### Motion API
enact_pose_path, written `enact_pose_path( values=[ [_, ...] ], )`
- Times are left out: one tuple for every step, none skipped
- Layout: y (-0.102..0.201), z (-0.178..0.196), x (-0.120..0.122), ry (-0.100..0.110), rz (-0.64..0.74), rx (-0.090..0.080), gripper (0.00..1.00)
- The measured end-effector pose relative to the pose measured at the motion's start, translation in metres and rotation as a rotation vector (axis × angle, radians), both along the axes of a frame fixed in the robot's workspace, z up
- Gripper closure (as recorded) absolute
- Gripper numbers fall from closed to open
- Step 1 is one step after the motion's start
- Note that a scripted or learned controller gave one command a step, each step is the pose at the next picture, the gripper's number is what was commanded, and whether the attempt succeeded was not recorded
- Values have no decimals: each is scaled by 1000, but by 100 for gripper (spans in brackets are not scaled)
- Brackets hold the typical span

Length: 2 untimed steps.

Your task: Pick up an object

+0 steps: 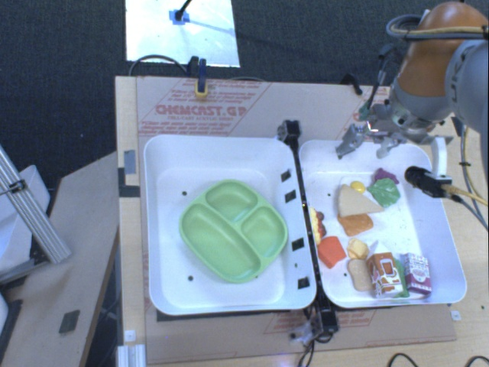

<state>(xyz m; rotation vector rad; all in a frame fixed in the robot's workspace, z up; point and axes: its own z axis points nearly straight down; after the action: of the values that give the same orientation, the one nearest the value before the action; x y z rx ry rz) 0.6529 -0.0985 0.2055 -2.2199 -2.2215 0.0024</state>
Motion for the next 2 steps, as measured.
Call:
enact_pose_path(
  values=[
    [-8,-48,-5,1,0,0,0],
    [-11,-107,3,0,1,0,0]
  ],
)
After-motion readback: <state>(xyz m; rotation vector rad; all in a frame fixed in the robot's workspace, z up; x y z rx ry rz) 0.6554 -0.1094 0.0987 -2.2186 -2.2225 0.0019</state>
